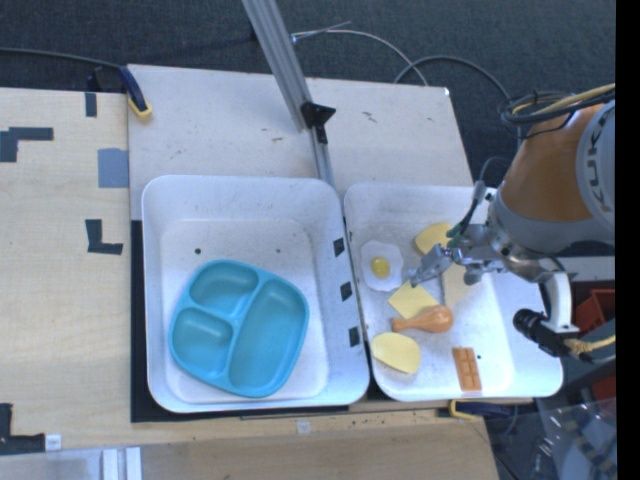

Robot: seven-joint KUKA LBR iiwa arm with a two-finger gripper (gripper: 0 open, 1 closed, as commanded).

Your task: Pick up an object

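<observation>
My gripper [428, 269] reaches into the right bin [500, 353] from the right, its fingers spread apart with nothing between them. Just left of the fingertips lies a toy fried egg [380, 266]. Directly below them is a yellow cheese wedge [413, 300], and under that an orange drumstick [425, 320]. A yellow rounded piece [434, 237] lies beside the gripper's upper side. A pale yellow slice [396, 352] and a small orange wafer [466, 368] lie nearer the bin's front.
The left bin [240, 203] holds a blue divided plate [239, 326]. A metal pole [275, 43] slants down to the seam between the bins. Cables [420, 63] trail behind the right bin. The arm's grey and orange body [555, 193] overhangs the right bin's right side.
</observation>
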